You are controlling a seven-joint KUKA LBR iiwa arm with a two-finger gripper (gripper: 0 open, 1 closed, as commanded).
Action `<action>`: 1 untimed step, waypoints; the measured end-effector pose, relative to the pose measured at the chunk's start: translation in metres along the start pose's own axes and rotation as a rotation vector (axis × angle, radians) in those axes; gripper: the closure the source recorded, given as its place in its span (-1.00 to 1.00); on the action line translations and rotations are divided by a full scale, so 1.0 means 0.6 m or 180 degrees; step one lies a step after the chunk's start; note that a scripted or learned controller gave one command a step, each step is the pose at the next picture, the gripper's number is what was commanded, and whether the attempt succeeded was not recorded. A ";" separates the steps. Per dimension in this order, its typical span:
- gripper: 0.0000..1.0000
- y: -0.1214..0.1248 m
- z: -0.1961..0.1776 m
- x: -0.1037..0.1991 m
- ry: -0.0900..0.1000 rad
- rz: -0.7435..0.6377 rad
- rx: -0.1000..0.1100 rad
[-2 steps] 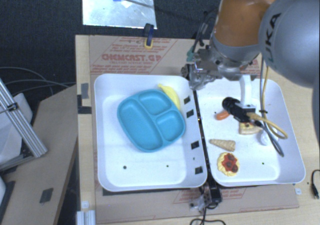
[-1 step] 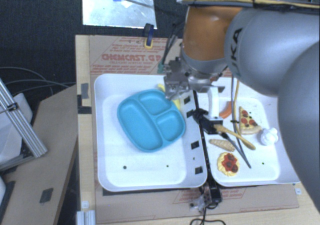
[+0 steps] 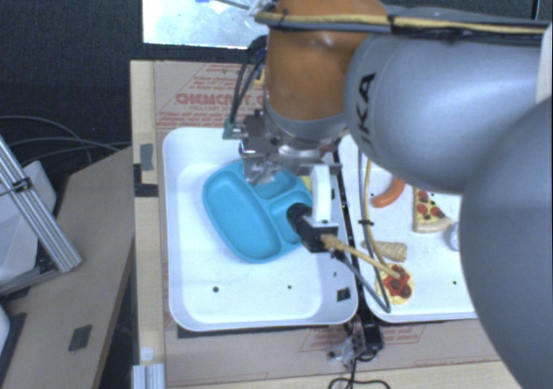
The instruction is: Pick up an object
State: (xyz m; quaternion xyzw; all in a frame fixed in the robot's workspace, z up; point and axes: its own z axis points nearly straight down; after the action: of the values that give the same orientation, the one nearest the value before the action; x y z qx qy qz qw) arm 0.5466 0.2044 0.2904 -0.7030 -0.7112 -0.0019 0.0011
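Observation:
A blue divided plastic tray (image 3: 246,216) lies in the left white bin (image 3: 194,292), tilted diagonally. My gripper (image 3: 259,173) hangs over the tray's upper right part, close above or touching it; the wrist hides its fingers. In the right bin (image 3: 449,305) lie an orange sausage-like toy (image 3: 389,193), a toy pizza slice (image 3: 429,211), a second pizza slice (image 3: 398,282) and a tan piece (image 3: 390,251).
The grey arm with its orange band (image 3: 320,50) covers much of the upper right. Cardboard (image 3: 199,93) lies under the bins. A metal frame (image 3: 34,214) stands at the left. The lower part of the left bin is bare white floor.

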 end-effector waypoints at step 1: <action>1.00 -0.100 -0.171 -0.025 0.0005 0.0016 -0.0024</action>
State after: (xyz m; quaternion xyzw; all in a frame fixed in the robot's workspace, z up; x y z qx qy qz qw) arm 0.4867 0.1881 0.3929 -0.7048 -0.7094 -0.0052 -0.0010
